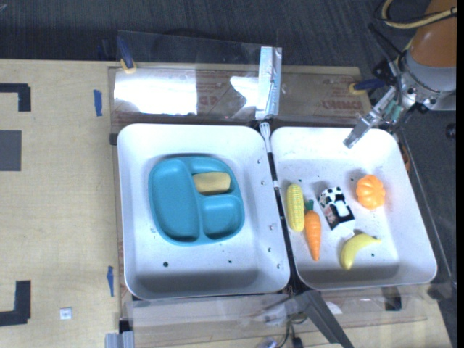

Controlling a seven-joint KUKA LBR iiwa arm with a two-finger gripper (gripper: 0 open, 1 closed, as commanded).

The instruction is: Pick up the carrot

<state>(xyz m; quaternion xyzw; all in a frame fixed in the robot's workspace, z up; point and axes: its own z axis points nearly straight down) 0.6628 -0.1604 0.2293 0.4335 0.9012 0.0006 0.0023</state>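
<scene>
One carrot (312,234), one corn cob (295,206), one banana (356,249)

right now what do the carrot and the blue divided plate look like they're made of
Carrot: probably toy plastic, given its smooth, uniform orange body and small green top. Blue divided plate: likely molded plastic with a satin finish, being one even colour with soft rounded compartment ridges.

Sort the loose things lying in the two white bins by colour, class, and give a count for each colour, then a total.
Yellow: 3 – corn cob, banana, yellow block on the blue tray
Orange: 2 – carrot, little pumpkin
Blue: 1 – blue tray
Black and white: 1 – small toy
Total: 7
</scene>
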